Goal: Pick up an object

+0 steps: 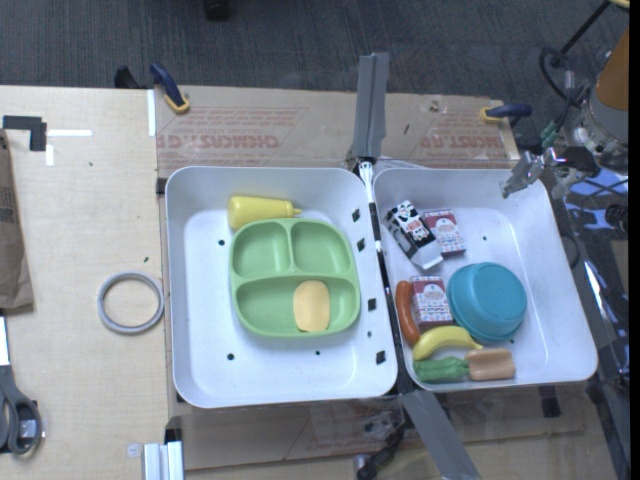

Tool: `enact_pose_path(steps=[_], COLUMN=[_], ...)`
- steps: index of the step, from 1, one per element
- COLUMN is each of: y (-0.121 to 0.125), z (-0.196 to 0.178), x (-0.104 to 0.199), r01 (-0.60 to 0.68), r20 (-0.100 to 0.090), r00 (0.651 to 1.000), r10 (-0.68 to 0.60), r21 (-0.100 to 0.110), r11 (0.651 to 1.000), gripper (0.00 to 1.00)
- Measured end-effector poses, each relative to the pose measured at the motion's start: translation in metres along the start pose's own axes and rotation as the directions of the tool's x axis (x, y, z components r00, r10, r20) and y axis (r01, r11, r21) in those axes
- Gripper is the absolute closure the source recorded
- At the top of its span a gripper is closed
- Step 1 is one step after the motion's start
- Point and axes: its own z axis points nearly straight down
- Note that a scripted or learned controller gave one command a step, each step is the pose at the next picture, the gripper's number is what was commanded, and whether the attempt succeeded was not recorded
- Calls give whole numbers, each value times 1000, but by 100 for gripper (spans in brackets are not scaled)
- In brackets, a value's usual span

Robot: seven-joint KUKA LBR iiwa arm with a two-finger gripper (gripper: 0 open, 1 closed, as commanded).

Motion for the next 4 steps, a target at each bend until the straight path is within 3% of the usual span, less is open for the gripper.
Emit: enact_pose_path(steps=[1, 2, 3, 4], y=[-38, -80, -60, -65], z=[67, 48, 22, 109], x=[43, 93, 31, 54], r01=[39, 215, 349, 303], r20=[0, -1, 2, 0], r00=[999, 977, 937, 953], r10=[-39, -215, -349, -303], r21=[1, -1, -3, -1], r11=[999, 977, 937, 953], gripper=[0, 0, 0, 0])
